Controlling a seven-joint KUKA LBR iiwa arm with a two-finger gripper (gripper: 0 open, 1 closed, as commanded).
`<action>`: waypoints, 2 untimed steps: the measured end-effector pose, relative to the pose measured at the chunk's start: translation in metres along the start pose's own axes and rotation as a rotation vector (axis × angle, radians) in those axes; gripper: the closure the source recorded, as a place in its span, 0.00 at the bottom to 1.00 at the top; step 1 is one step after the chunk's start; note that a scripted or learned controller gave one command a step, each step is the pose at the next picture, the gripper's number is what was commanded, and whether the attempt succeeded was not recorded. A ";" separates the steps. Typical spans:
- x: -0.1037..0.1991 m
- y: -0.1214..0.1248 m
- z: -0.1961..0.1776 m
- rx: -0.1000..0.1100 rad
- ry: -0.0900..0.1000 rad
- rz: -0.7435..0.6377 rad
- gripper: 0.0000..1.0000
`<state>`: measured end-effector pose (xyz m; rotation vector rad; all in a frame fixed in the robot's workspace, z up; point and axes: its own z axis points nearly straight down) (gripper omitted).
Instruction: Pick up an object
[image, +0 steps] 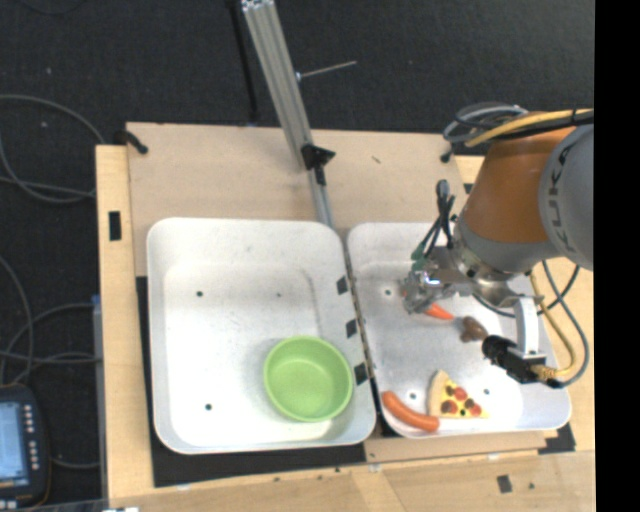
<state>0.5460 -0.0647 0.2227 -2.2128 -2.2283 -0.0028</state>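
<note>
While the jaws (418, 290) hover low in the right white bin (385, 250), I cannot tell their opening. Just right of them lies the small orange carrot-shaped piece (437, 312), long axis slanting down-right.

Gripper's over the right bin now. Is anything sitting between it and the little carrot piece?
Nothing visible does. The gripper hangs just left of and above the small carrot piece, almost touching it. The brown piece, pizza slice and sausage lie farther off.
</note>
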 end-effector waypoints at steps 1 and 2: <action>0.058 -0.006 -0.013 -0.003 0.000 -0.002 1.00; 0.108 -0.011 -0.006 0.001 -0.001 0.000 1.00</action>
